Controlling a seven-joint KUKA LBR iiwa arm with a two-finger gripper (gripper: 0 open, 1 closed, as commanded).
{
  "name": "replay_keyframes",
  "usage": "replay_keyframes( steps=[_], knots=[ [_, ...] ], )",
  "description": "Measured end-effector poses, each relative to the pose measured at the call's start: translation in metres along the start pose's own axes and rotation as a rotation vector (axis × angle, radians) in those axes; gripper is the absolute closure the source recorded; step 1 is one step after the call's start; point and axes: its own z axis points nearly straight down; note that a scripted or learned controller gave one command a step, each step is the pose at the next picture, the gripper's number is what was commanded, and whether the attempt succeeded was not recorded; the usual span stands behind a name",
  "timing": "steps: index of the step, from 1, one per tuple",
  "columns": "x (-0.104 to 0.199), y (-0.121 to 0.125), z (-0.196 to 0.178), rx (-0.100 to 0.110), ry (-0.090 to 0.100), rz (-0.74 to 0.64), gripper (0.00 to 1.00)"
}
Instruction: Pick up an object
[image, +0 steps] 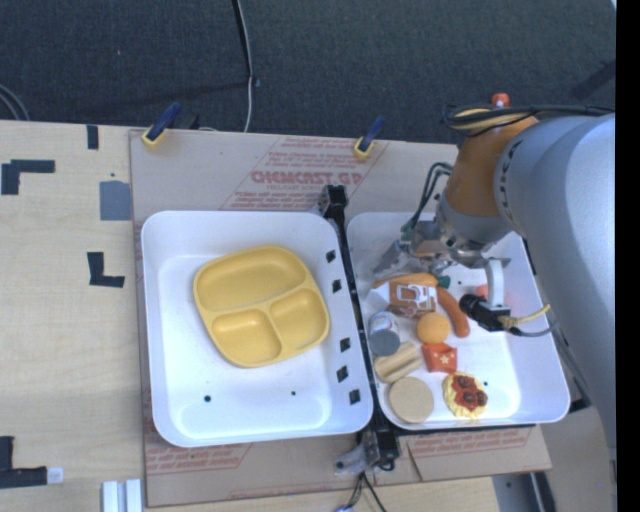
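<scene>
The grey arm with its orange band is seen reaching in from the right over the right-hand shallow white bin, beside which the left-hand white bin is occupied by a yellow three-compartment plastic plate. The gripper is positioned low at the rear of the right bin, just above a brown-and-white packet-like toy; its grasp state cannot be told. Toy foods are clustered below it: an orange sausage, an orange ball, a tan round biscuit and a small pizza piece.
</scene>
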Motion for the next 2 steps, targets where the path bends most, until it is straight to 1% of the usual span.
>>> replay_keyframes(
  steps=[1,2],
  knots=[
    [-0.003,-0.04,-0.001,-0.002,0.0,-0.001,0.0],
    [-0.052,-0.052,-0.001,-0.004,0.0,0.001,0.0]
  ],
)
